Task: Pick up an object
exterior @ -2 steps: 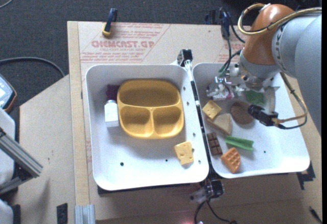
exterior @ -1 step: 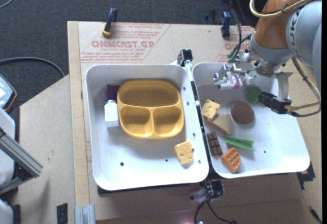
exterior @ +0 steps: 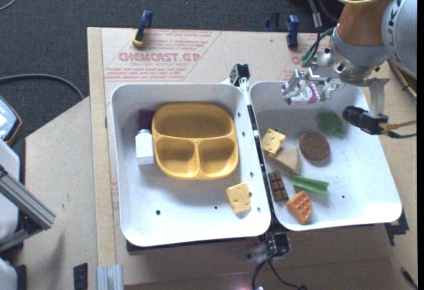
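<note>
At the upper right of the frame my arm (exterior: pixel 374 14) reaches in over the right bin (exterior: pixel 371 199), and my gripper (exterior: pixel 306 91) hangs above that bin's upper left part, near its back wall. I cannot tell from this slanted look whether it is apart or together, and I see nothing clearly between its tips.

On the brown board (exterior: pixel 165 57) behind the bins red print reads "CHEMCAST GP", with smaller lines of red text that are too fine to read. A yellow and blue clamp (exterior: pixel 142 28) sits on the board's upper left edge and a blue clamp (exterior: pixel 292 30) on its upper right edge.

The things I might pick up lie in the right bin, lower in the frame than my gripper: a yellow cheese wedge (exterior: pixel 272 142), a tan sandwich piece (exterior: pixel 286 161) touching it, a round brown cookie (exterior: pixel 314 147), a green leafy piece (exterior: pixel 330 124) near the cookie, a green bean strip (exterior: pixel 310 184), a brown chocolate bar (exterior: pixel 277 187) against the left wall, and an orange waffle piece (exterior: pixel 299 206) near the front.

In the left bin (exterior: pixel 126 149) a yellow divided plate (exterior: pixel 195 140) fills the middle, with a small white bottle (exterior: pixel 144 146) touching its left side, a dark purple thing (exterior: pixel 145 117) just above the bottle, and a second cheese wedge (exterior: pixel 239 198) at the lower right.
</note>
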Motion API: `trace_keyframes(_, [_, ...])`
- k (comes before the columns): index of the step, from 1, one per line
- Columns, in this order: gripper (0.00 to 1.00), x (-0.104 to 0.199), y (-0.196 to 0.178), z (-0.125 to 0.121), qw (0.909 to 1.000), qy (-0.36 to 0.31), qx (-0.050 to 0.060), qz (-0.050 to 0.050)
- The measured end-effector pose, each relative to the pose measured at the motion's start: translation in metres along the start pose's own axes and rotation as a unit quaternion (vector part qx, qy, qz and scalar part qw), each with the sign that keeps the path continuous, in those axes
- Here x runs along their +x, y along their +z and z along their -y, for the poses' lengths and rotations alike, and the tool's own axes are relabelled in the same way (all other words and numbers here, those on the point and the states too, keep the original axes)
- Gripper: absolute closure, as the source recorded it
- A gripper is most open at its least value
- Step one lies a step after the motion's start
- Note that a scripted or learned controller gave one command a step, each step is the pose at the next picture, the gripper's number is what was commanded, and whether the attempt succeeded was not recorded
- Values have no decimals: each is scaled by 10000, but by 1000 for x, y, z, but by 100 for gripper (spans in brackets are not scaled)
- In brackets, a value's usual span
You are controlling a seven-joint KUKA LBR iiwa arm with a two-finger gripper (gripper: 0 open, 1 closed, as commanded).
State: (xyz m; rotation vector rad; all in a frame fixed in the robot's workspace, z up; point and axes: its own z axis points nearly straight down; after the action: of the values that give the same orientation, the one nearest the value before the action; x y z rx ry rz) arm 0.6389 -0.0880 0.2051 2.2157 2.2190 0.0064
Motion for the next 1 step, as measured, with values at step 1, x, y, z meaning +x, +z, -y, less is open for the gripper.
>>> trace_keyframes(1, [100, 0, -22, -1, 10000, 4, 7, -1])
